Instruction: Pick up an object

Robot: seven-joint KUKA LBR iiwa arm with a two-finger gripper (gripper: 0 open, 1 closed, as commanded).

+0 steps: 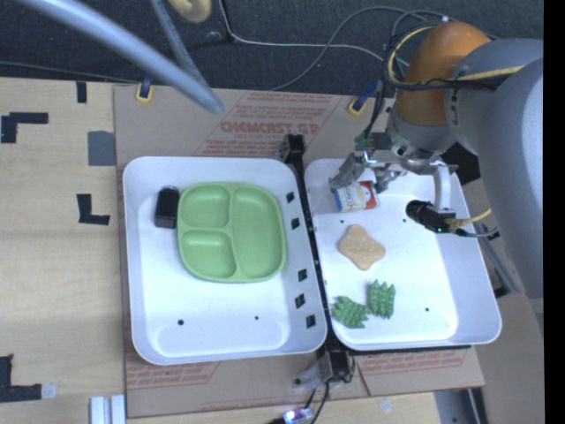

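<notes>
The grey arm's two-finger gripper (pixel 366 173) hangs over the far corner of the right white bin (pixel 459 276), right above a small white-and-red carton (pixel 354 198); I cannot tell how its jaws stand. A tan biscuit-shaped piece (pixel 361 247) lies nearby.

bench (pixel 53 237) | cardboard sheet (pixel 265 117) | left bin (pixel 146 325) touching right bin (pixel 459 316)
</notes>
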